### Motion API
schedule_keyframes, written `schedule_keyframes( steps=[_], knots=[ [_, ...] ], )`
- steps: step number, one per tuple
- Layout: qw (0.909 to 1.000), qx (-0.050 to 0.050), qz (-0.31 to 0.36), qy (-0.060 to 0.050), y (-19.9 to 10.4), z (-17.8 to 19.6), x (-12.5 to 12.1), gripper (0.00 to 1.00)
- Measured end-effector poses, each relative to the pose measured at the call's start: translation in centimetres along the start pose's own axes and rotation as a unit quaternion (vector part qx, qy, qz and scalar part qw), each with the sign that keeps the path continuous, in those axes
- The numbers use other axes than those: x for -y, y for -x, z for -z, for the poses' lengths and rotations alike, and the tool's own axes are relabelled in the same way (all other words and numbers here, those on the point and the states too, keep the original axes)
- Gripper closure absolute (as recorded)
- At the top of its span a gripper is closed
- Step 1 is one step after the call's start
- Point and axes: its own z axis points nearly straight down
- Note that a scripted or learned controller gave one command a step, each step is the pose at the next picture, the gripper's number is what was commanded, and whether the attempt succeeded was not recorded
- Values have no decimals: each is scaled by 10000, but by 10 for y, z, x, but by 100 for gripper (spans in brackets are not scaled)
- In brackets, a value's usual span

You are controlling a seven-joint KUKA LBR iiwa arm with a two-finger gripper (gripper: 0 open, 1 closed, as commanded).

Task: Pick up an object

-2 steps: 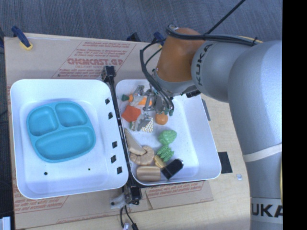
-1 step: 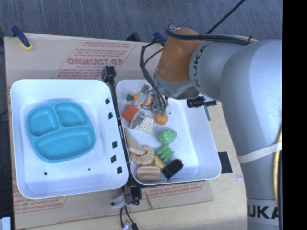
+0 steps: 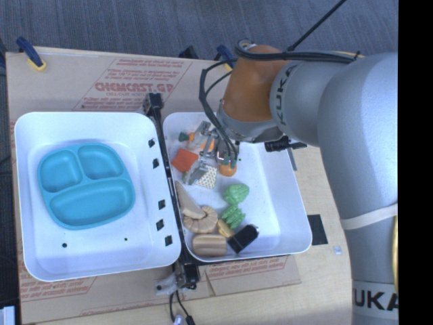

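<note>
Jaws: low in the right bin, near its far-left corner; whether they grasp anything I cannot tell.
Hidden: the arm covers the bin's far-right corner.
Objects: an orange block, green pieces, tan bread-like shapes, a black item, jumbled along the left wall.
Left bin: holds a blue divided plate.
Table: cardboard-covered.
</note>
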Motion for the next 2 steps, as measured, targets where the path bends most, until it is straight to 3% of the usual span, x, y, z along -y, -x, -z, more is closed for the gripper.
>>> schedule_keyframes(
  steps=[1,2],
  knots=[
    [9862,73,1655,2,10,2,2,0],
    [9995,-113,-295,3,15,-3,0,0]
  ],
)
